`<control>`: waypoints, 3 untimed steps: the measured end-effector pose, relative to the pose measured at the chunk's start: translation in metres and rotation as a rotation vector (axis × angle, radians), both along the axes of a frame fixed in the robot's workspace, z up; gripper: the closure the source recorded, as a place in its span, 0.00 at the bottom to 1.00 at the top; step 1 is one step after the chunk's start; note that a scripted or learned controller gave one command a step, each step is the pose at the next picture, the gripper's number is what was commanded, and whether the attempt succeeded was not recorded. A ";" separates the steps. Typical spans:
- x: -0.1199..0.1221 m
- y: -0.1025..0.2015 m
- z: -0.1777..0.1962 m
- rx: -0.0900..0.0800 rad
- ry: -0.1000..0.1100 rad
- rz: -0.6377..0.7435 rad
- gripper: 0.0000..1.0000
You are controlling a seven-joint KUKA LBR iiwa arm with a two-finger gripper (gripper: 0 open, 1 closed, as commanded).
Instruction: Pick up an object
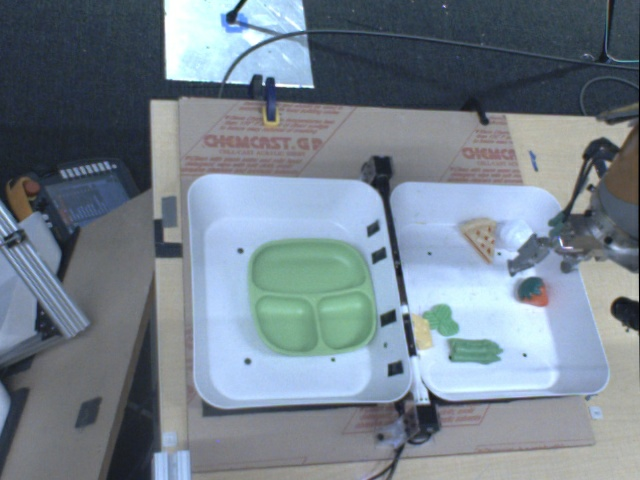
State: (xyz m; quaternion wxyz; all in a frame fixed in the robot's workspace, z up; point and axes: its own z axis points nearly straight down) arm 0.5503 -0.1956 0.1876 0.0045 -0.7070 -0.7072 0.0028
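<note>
The right bin point(575, 368) holds several small toy foods. A red and orange piece with a green top point(533, 291) lies near the bin's right wall. A tan waffle-like wedge point(480, 237) and a white lump point(514, 233) lie toward the back. A green broccoli-like piece point(440, 320), a yellow bit point(423, 334) and a green pod point(473, 350) sit near the front left. My gripper point(546, 257) reaches in from the right and hangs just above and behind the red piece, open, with nothing between its fingers.
The left bin point(215, 368) carries a green divided plate point(307, 296). A black hinge strip point(392, 288) runs between the bins. A clamp point(269, 101) and cables lie at the back, and a control pendant point(85, 193) sits on the left bench.
</note>
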 end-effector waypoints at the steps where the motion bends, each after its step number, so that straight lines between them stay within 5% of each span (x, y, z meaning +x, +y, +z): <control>1: 0.003 0.000 0.006 -0.003 -0.011 0.003 0.00; 3: 0.011 0.010 -0.082 -0.003 -0.014 0.003 0.00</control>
